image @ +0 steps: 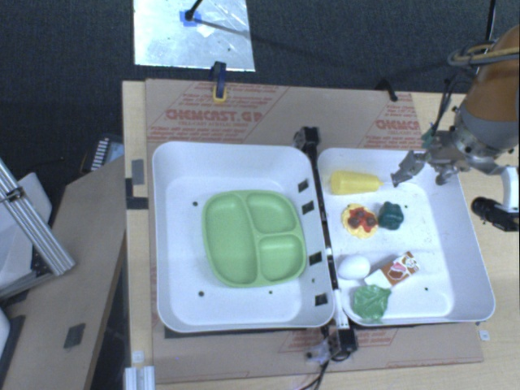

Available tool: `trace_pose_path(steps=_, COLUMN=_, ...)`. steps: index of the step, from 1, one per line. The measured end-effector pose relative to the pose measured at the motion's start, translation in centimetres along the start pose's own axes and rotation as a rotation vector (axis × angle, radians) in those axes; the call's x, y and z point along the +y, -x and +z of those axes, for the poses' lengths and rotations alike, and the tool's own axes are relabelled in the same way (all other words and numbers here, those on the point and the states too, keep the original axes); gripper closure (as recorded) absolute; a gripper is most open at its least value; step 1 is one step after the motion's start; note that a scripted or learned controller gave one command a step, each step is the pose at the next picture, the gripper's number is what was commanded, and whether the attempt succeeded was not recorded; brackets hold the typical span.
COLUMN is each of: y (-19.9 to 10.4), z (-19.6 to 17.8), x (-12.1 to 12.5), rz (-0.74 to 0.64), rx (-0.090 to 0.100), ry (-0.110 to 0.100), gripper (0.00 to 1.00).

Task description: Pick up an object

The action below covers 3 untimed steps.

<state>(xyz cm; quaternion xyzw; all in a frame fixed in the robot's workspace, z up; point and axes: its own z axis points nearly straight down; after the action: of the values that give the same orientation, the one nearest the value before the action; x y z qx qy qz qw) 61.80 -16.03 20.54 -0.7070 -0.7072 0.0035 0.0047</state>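
White plastic forms the two shallow bins, set side by side on a bench covered with printed cardboard. Left bin: holds a pale green divided plate with three compartments, lying flat near the bin's centre. Right bin: holds the loose objects. A yellow wedge-shaped item lies near the far left corner; below it sits a small round piece in yellow and red, with a dark teal lump just beside it on the right. Nearer the camera, a white egg rests against the left wall, a small red-and-white carton lies tilted to its right, and a green leafy item sits at the near edge. The gripper hangs over the far right part of the right bin, above and to the right of the yellow wedge, apart from every object. Its two dark fingers appear spread with nothing between them, though blur makes the exact gap uncertain. Grey wrist and orange band enter from the right.
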Motion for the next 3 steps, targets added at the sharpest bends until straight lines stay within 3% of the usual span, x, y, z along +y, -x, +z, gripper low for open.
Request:
trace_pose_path(steps=1, y=-0.1, z=-0.8, x=0.3, rz=-0.003, rx=-0.002, ry=0.013, gripper=0.00)
trace_pose_path(steps=3, y=-0.4, z=7.6, x=0.9, rz=-0.005, rx=-0.002, ry=0.012, gripper=0.00)
